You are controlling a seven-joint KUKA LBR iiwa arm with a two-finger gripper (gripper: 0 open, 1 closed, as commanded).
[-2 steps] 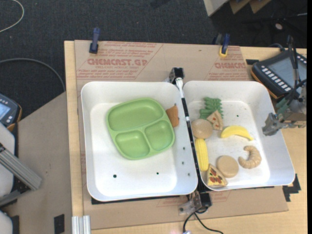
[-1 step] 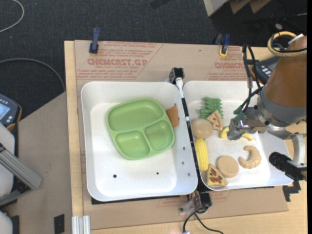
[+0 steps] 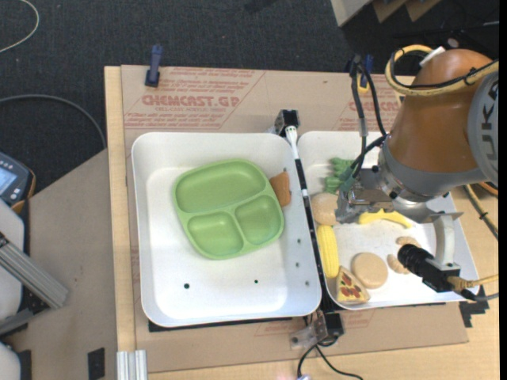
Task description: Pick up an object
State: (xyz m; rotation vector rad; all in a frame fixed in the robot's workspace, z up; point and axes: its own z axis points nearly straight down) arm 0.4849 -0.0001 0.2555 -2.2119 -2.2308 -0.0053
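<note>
Camera view, nearest edge first, right bin [image 3: 396, 293]: pizza slice [image 3: 352, 286] at 6 o'clock, against the near rim. Round tan bun [image 3: 369, 269] just beside it at its 1 o'clock, touching or nearly so. Small tan piece [image 3: 395, 264] just past the bun at 3 o'clock (too small to identify). Corn cob [image 3: 326, 248] lies along the bin's left wall at 8 o'clock, lengthwise near-to-far, with its near end by the pizza slice.

Mid-bin: banana [image 3: 386, 218] lies flat near the centre. Gripper [image 3: 350, 210] sits low over the bin at the banana's 9 o'clock end, close to it, contact unclear. Nothing visibly between its tips; clamped or released, cannot tell. Pale beige lump [image 3: 322, 208] is just beside the gripper at 9 o'clock, past the corn's far end. Green leafy item [image 3: 340, 172] is at the bin's 11 o'clock, partly behind cables.

Left bin [image 3: 158, 279]: green three-compartment plate [image 3: 226, 208] at centre, flat. An orange-tan piece [image 3: 280, 188] touches the plate's rim at 3 o'clock.

Farthest: cardboard sheet [image 3: 198, 97] under both bins, blue clip [image 3: 153, 66] at its 11 o'clock corner.
</note>
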